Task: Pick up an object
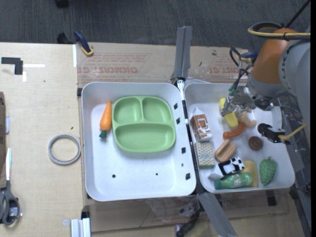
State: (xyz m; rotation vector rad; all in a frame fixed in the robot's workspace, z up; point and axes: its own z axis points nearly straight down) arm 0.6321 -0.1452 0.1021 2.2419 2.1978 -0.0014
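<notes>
- Looking down at the desk (39, 98), I see two white bins side by side: the left bin (94, 147) and the right bin (281, 179).
- My arm (276, 58) reaches in from the right, its orange band above the wrist, and the hand (237, 101) hangs low over the upper part of the right bin.
- I cannot tell whether the hand is open or closed; dark cabling and the wrist blur that spot.
- Just beside the hand lies a yellow toy (229, 116), touching or nearly touching it; I cannot tell which.
- Below that sit a toy sausage (234, 131), a hot dog bun (225, 150), a small brown round piece (255, 143) and a small carton (201, 126).
- Near the front wall lie a green bottle (233, 181), a black-and-white toy (231, 166), a green leafy toy (267, 171) and a cracker-like block (204, 154).
- The left bin holds a green divided plate (144, 124) with a toy carrot (105, 118) just beside its left edge.
- On the desk, well apart from the bins, rest a roll of tape (64, 149) and scissors (10, 204).
</notes>
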